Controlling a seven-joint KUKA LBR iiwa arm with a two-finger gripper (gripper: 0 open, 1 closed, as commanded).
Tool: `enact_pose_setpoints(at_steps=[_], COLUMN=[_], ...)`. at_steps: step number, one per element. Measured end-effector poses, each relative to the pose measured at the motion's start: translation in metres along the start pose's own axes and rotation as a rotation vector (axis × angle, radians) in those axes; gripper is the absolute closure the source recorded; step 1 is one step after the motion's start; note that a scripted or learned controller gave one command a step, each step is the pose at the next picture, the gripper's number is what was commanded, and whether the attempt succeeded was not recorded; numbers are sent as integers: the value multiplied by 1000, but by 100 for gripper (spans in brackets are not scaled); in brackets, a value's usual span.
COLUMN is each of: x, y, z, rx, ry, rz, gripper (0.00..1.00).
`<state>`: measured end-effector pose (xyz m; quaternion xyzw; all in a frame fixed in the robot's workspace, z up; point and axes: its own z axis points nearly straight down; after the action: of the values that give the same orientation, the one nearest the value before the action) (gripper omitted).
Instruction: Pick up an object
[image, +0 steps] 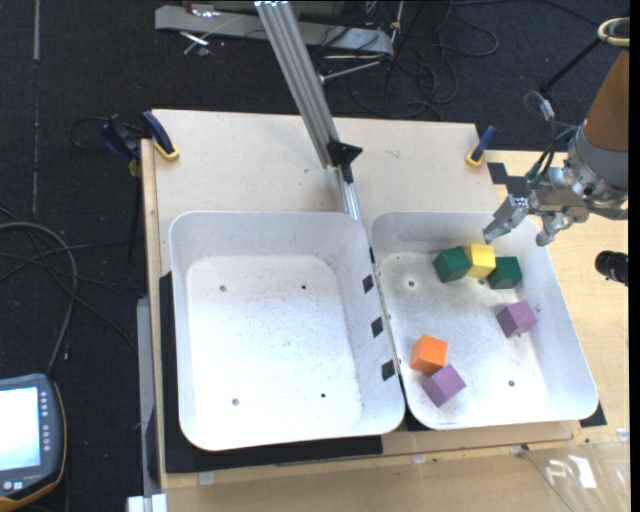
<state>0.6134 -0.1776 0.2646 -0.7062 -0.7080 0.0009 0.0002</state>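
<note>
The gripper (527, 224) hovers over the right bin's (570, 345) far edge, jaws spread and holding nothing. Just below it, a yellow block (482, 260) sits between two green blocks (452, 264), touching them.

Two shallow white bins (270, 230) look like smooth, slightly glossy plastic, dusted with dark specks. They rest on a pale matt wooden bench (250, 160). At twelve o'clock, a ribbed metal rail (300, 80) shines dully. Small coloured blocks (452, 264) at three o'clock look matt and smooth.
</note>
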Motion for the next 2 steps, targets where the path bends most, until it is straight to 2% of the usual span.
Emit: enact_pose_setpoints(at_steps=[1, 2], x=[13, 8], y=[-26, 34], z=[-58, 76], rx=[-9, 5], ry=[-1, 2], rz=[-1, -1], gripper=[0, 0])
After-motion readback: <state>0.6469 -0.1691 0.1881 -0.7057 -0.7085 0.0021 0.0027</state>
